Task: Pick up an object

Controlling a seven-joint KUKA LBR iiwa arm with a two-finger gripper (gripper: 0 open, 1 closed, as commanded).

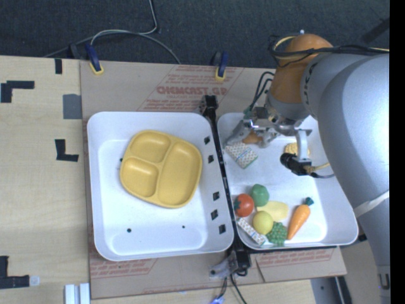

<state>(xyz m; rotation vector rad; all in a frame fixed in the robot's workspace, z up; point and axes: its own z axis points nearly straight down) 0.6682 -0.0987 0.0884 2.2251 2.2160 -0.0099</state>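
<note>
Several toys lie in the right bin (345, 230): a small checkered packet (242, 155) near its far left corner, and a cluster at its near edge with a tomato (244, 204), a green piece (259, 193), a lemon (262, 221), a carrot (299, 218) and broccoli (277, 233) touching or just beside one another. The gripper (256, 132) hangs above the packet, close to the divider between the bins; whether its jaws stand wide or narrow cannot be told, and nothing shows between them. The packet looks flat and thin, so a closing grasp may slide over it, or a finger could catch the bin wall. The left bin (101, 189) carries a yellow divided plate (161, 168).
</note>
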